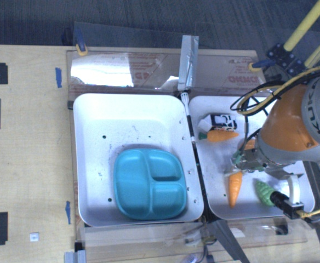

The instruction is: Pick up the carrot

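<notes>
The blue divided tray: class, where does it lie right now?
The blue divided tray lies in the left white bin, toward its near edge, across the divider from the upright carrot in the right bin.

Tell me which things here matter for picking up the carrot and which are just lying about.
For the job:
- carrot standing lengthwise in the right bin
- second carrot lying crosswise near that bin's far end
- gripper, just above the first carrot

Lying about:
- blue divided tray in the left bin
- green toy
- black-and-white item
</notes>
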Motion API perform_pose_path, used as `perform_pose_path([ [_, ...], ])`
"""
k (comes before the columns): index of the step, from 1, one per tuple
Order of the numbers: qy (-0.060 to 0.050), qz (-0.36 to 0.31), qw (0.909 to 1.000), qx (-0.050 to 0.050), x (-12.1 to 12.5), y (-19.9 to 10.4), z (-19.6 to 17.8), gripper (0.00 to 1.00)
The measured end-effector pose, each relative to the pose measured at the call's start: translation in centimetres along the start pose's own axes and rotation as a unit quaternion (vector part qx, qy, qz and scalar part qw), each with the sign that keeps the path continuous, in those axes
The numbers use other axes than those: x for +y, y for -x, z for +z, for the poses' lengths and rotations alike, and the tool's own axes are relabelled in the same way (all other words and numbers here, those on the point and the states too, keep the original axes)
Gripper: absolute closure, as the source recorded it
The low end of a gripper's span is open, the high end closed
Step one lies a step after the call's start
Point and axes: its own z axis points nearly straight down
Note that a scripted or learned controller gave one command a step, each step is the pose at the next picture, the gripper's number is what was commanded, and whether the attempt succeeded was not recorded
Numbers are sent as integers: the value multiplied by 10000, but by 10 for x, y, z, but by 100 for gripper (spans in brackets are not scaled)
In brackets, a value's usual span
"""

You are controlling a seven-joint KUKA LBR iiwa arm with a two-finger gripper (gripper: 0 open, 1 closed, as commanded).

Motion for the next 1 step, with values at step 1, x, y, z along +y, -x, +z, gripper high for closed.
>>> perform_pose_path([
  [1,-18,59,10000,6,50,-26,-88,100],
])
